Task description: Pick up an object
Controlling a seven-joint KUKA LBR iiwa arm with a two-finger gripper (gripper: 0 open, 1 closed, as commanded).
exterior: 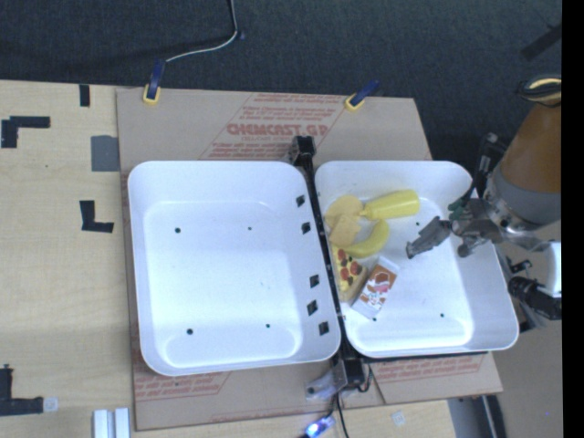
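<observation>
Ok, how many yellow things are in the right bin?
3, clustered at its left side: a yellow cylinder at the top, a pale yellow piece left of it, and a banana just below. More could be hidden under the pile.

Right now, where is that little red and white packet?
The red and white packet lies in the right bin, near its left wall, just below the yellow toys and to the lower left of the gripper.

Dark carpet (365, 26) beyond wooden bench (55, 272)
</observation>
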